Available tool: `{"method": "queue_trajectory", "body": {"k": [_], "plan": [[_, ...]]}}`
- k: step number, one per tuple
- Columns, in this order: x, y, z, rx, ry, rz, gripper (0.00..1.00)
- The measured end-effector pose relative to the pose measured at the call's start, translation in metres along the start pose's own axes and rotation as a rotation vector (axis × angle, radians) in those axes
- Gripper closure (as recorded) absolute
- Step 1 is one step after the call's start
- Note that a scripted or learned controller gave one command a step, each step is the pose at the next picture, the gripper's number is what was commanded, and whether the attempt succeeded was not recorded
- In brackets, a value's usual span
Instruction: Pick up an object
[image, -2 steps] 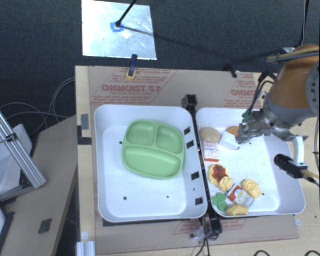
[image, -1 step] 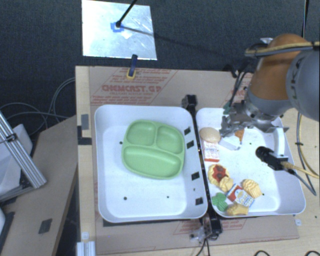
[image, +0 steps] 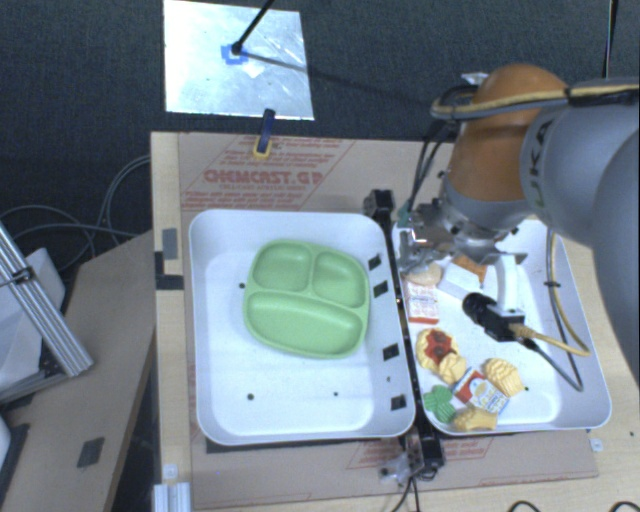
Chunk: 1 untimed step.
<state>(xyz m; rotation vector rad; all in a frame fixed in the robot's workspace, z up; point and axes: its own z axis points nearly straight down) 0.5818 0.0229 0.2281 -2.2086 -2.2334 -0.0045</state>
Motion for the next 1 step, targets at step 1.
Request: {"method": "queue_trajectory", "body": {"k": [1], "plan": [[0.0109,0.0079,-0.0012,-0.001,-0.001,0.005,1.00]]}}
